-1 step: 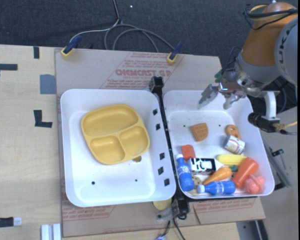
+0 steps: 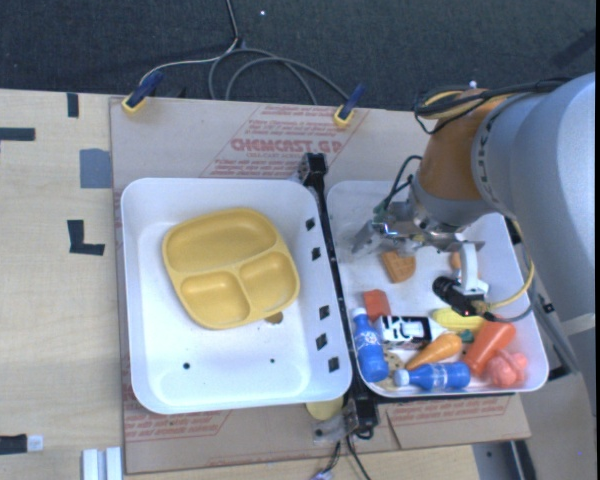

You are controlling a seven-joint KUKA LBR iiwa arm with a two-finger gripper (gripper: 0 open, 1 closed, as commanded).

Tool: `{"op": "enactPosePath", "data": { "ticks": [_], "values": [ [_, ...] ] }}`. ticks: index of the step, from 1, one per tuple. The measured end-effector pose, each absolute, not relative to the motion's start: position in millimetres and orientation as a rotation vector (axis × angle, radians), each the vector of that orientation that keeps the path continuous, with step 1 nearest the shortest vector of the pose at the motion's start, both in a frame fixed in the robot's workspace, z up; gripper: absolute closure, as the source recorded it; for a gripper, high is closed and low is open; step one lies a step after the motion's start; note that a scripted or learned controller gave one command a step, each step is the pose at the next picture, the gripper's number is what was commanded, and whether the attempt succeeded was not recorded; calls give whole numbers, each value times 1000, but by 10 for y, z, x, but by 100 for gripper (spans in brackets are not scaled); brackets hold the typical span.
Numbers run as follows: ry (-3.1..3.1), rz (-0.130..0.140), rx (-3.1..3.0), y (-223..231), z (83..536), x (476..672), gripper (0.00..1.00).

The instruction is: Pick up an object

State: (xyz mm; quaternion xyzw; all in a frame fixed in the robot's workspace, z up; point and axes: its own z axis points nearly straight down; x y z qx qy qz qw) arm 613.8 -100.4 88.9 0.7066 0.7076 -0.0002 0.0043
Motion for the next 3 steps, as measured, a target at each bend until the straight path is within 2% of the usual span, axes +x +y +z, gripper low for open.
{"op": "enactPosePath", "data": {
  "ticks": [1,2,3],
  "values": [
    [2210,21,2203,-1081,928,5966,0],
    [2206,18,2200,-1100,1040,5977,100],
    [2208,15,2203,-1102,1023,5965,0]
  ]
}}
